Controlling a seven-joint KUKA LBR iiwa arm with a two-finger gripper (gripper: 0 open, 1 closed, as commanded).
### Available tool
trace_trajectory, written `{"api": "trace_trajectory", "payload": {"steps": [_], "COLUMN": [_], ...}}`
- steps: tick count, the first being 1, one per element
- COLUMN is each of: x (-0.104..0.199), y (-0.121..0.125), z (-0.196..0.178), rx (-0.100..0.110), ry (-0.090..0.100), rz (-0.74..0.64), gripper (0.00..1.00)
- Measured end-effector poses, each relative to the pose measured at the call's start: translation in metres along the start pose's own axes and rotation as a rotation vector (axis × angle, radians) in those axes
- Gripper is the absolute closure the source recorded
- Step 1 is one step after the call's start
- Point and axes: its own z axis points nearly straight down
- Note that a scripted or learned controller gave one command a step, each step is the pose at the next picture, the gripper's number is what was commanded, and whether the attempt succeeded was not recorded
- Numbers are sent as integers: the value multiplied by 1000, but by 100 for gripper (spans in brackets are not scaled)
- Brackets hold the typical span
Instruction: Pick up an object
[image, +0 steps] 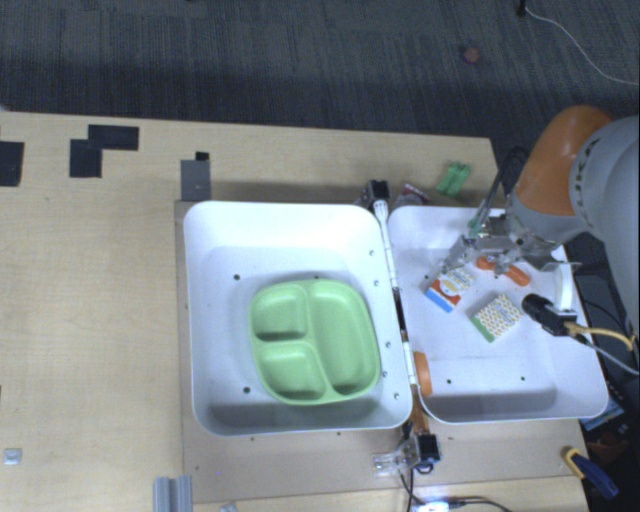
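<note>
My gripper (478, 248) hangs low over the far part of the right bin (520, 395), reaching in from the right. Just below it lies a small white packet with blue and orange ends (450, 288). An orange piece (503, 267) lies right beside the gripper, partly hidden by it. A pale square pad with a dotted pattern (497, 316) rests a little nearer, toward the bin's middle. Nothing is seen held.
The left bin (215, 300) holds a green divided plate (315, 338). An orange object (422, 372) sits at the right bin's left rim. A green item (455, 178) lies on the bench behind the bins. Black patches mark the bench at far left.
</note>
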Motion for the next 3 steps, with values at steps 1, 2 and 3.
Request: {"api": "trace_trajectory", "payload": {"steps": [1, 2, 3], "x": [1, 1, 38], "y": [2, 2, 28], "z": [-12, -12, 18], "rx": [-5, -5, 16], "ry": [0, 0, 3], "rz": [-4, -4, 5], "gripper": [100, 0, 0]}}
